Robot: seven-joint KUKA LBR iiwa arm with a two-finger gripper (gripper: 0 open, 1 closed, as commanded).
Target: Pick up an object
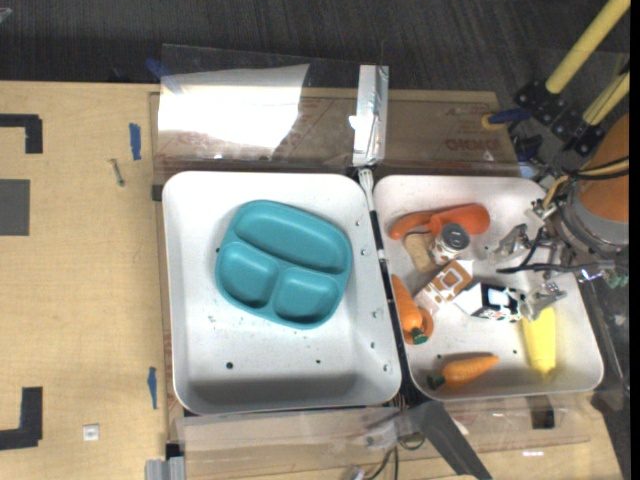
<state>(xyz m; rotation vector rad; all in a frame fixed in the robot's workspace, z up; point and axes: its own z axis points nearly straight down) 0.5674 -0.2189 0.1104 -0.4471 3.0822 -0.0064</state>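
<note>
— Where was the gripper (532, 268)?

— Over the right bin (590, 373), near its right wall (the arm came in from that side). I could not tell how far it was open; metal parts and cables crowded that spot, and nothing was plainly in its hold.

— And the things to pick up?

— All lay in that same bin. A yellow banana (540, 340) lay just below the gripper in the view, along the right wall. A lower carrot (467, 368) rested near the front wall, and a left carrot (409, 311) lay against the wall shared with the other bin. A long orange piece (440, 218) lay at the back, with a small grey-capped bottle (455, 238) touching it. An orange-and-white box (447, 283) sat in the middle.

— The left bin (200, 368)?

— It held a teal divided plate (285, 263), well apart from the gripper.
</note>
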